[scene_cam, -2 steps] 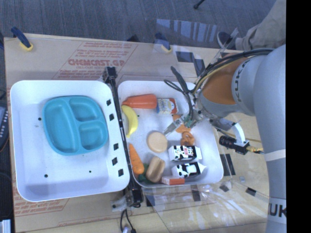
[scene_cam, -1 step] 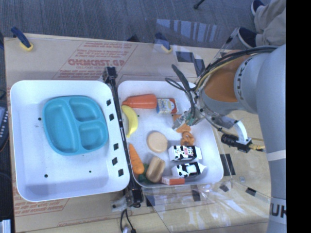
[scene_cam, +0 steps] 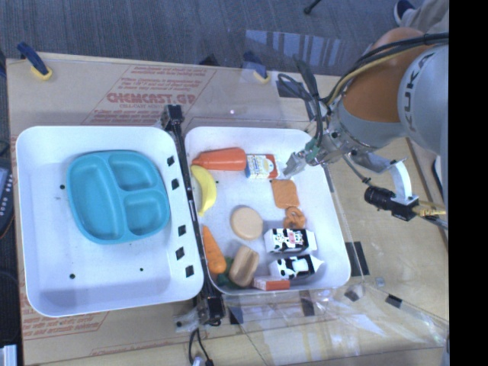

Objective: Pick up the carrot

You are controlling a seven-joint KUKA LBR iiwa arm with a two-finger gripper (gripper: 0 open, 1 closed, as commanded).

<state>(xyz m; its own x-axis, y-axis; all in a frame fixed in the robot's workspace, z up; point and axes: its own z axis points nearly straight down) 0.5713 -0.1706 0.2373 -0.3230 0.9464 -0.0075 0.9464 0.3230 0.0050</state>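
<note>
The carrot (scene_cam: 213,252) was seen ungrasped in the right bin (scene_cam: 333,204); the tool (scene_cam: 296,164) hovered well apart, its state untellable.

Grey carpet floor (scene_cam: 152,14); cardboard-covered bench (scene_cam: 114,90); blue clamp (scene_cam: 34,61).

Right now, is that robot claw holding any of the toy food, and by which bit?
Nothing is held. The gripper hangs over the right bin's upper right edge, with nothing between its fingers. The carrot lies untouched by the bin's left wall.
</note>
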